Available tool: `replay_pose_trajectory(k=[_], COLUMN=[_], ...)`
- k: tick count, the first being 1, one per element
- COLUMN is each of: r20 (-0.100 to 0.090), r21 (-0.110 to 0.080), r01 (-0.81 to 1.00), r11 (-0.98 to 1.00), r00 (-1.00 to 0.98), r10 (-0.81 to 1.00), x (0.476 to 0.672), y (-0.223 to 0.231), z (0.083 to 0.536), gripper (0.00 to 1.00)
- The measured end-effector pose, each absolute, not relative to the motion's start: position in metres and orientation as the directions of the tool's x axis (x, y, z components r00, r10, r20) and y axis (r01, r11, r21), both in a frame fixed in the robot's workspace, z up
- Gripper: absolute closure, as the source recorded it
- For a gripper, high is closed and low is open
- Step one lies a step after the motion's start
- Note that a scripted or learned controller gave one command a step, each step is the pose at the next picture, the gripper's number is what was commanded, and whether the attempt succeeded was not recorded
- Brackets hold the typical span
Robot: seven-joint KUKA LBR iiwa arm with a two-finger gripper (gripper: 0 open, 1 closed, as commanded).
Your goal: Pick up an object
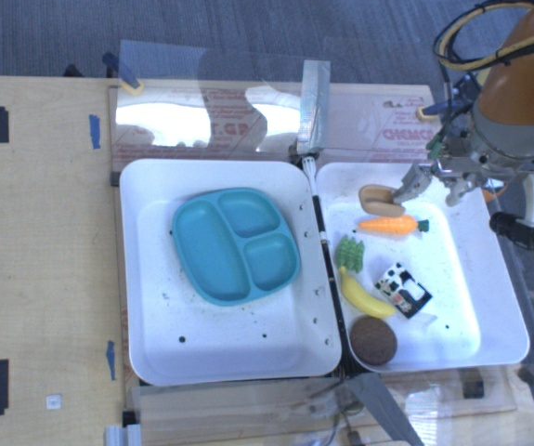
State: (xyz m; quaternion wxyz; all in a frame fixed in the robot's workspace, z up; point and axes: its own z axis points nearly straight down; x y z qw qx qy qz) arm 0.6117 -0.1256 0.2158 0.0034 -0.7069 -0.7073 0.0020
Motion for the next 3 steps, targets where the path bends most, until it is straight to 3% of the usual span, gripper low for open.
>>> replay_pose_trajectory(k=[1,2,3], r20=[-0.002,0.002,0.001], r21=[0.006,0.000,0.000], r01=[0.999,1.000,0.997], r11=[0.033,0.030,-0.073], r00=[-0.033,-0.030,0.073], r10=[0.999,1.000,0.997], x=[0.626,0.625,0.662], y=[-0.133,-0.134,-0.088], z=[0.099,0.107,0.203], gripper=[0.00,1.00,1.00])
